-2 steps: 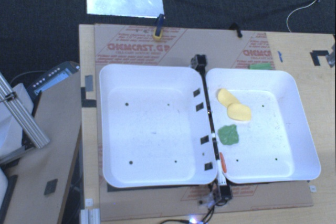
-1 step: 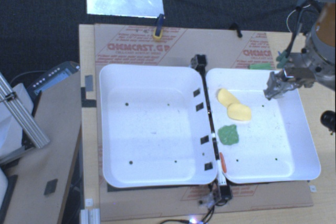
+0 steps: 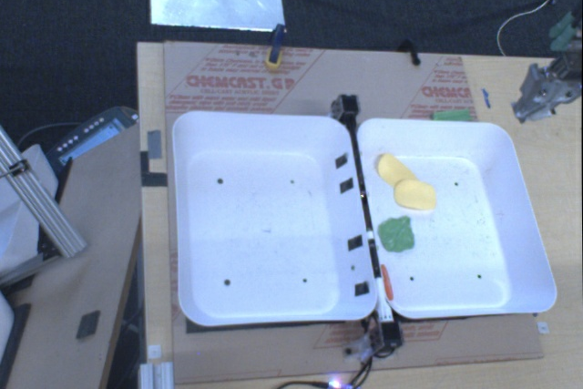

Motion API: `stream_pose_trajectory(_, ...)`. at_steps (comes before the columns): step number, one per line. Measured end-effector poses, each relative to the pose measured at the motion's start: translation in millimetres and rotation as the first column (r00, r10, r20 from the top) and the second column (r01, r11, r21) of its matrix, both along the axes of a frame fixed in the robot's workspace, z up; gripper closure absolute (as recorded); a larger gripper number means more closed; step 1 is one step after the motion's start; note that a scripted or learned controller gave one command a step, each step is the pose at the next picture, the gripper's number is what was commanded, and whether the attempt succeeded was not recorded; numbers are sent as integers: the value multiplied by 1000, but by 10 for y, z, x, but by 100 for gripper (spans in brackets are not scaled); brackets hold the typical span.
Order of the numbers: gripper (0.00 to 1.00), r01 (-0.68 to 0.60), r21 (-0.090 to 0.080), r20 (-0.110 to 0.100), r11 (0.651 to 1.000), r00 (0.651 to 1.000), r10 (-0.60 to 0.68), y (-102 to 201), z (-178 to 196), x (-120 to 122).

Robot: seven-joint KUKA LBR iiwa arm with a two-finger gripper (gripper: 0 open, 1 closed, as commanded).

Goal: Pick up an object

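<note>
Though clustered in the left half of the right bin (image 3: 524, 196), clearly three separate pieces: two yellow lumps (image 3: 392, 168) and (image 3: 415, 194), pale, smooth and rounded, lying touching or nearly so along a slant; just in front of them, a green lump (image 3: 396, 234), darker, rough-edged and flatter-looking. Close to that bin's left wall, nearer the front, a thin orange stick (image 3: 386, 281), too small to make out further. Beside it on the left, the left bin (image 3: 187, 223), white and shallow, marked with a few small dark dots on the floor. Under both bins, a brown board (image 3: 246, 82) printed in red with "CHEMCAST GP", readable behind the left bin; printed again behind the right bin, there partly covered and harder to read. On the board just behind the right bin, a small green scrap (image 3: 453, 115). At the board's far edge, a yellow and blue clamp (image 3: 274, 56). Off beyond the right bin's far right corner, well apart from all the lumps, the gripper (image 3: 545, 94), grey metal, touching nothing; whether open or closed, impossible to tell.
</note>
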State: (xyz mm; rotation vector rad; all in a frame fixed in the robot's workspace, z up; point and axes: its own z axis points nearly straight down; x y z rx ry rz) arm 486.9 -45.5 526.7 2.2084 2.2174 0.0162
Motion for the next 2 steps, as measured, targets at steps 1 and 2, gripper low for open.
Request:
stream_pose_trajectory(1,100,8,-1,-10,1000,1000,-8,-598,95,-8)
stream_pose_trajectory(2,100,10,-3,-12,1000,1000,-10,-1385,84,-12)
